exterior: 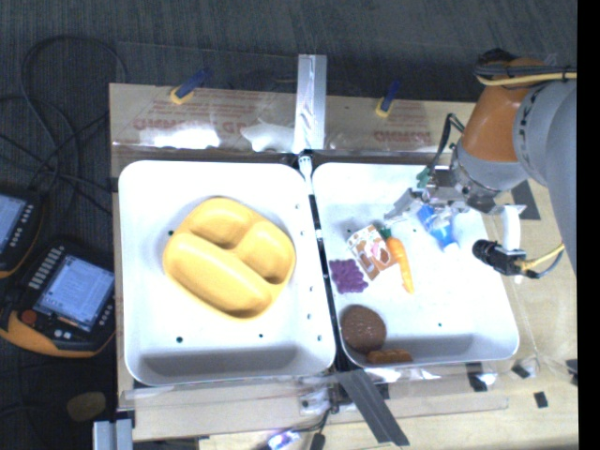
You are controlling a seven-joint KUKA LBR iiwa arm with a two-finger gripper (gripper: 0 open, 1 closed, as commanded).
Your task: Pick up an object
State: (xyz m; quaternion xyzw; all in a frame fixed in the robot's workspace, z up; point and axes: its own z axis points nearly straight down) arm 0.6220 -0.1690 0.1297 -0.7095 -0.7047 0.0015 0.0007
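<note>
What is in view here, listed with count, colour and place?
bins: 2, white, side by side on the bench
bread: 1, yellow, left bin
carton: 1, white with print, right bin
carrot: 1, orange, beside the carton
grapes: 1 bunch, purple, right bin near the divider
cookie: 1, brown, right bin front
blue item: 1, right bin under the gripper
pendants: 2, dark, left of the bench
arm: 1, grey and orange, right
gripper: 1, over the right bin

arm (553, 139) cut off at right edge, claw (439, 216) fingers unclear
</note>
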